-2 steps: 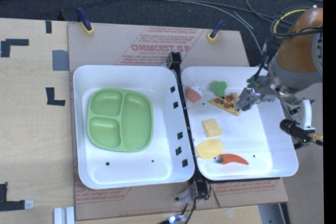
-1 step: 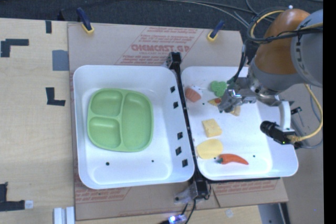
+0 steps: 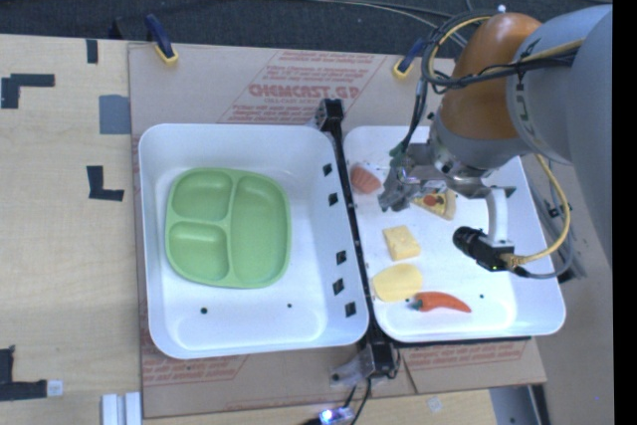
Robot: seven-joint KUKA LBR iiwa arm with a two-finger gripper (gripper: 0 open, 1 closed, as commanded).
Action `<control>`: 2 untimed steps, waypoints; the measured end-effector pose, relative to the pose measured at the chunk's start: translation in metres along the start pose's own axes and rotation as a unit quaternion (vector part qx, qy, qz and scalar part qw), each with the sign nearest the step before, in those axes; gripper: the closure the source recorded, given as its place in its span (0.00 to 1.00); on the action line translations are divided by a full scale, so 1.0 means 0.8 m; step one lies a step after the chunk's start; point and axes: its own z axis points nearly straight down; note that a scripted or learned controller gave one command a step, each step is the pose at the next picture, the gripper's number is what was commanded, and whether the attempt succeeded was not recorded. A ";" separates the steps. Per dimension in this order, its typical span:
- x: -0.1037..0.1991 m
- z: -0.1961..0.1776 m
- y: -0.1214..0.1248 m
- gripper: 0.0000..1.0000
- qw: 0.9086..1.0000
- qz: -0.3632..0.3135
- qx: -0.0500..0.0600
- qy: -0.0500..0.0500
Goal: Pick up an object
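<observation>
Nothing is yet lifted: the gripper (image 3: 395,194) is lowered into the right bin (image 3: 532,314) beside the pink piece (image 3: 365,179), though whether anything is grasped cannot be told.

Two shallow white bins are counted side by side: left bin (image 3: 159,214), right bin (image 3: 532,309). One green divided plate (image 3: 227,227) with three compartments is seen in the left bin. Five small items are counted in the right bin: one pinkish piece (image 3: 366,180), one pale yellow cube (image 3: 401,242), one yellow lump (image 3: 397,283), one red chili pepper (image 3: 441,304), one yellow-and-red piece (image 3: 438,204), partly hidden.
</observation>
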 end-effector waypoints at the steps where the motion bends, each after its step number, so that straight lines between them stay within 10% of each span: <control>1: 0.070 0.006 0.005 1.00 1.000 0.000 0.000 0.000; 2: 0.130 0.006 0.009 1.00 1.000 0.000 0.000 0.000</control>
